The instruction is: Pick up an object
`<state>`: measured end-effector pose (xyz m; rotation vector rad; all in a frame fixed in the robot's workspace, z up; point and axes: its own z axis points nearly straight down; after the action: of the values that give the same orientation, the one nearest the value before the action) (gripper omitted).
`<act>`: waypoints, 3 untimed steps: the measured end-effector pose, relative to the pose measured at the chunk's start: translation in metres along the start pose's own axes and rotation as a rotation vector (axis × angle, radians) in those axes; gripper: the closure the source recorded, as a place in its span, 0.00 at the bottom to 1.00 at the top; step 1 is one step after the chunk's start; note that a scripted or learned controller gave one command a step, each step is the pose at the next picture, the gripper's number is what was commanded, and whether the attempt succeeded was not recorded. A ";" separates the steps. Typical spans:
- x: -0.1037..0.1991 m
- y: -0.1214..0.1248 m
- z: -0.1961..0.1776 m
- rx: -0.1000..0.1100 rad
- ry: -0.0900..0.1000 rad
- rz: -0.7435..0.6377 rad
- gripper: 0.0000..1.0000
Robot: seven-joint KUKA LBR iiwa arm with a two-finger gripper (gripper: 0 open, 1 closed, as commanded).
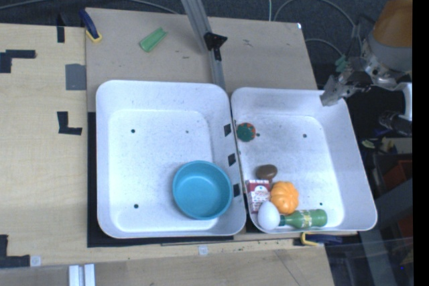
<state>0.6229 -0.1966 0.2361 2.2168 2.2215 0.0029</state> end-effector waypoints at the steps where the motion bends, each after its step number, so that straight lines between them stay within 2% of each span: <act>1: 0.047 -0.015 -0.007 0.004 0.002 -0.003 1.00; 2: 0.105 -0.018 -0.011 0.005 0.003 -0.005 1.00; 3: 0.157 -0.036 -0.015 0.006 0.003 -0.005 1.00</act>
<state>0.5867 -0.0402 0.2513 2.2162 2.2313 -0.0002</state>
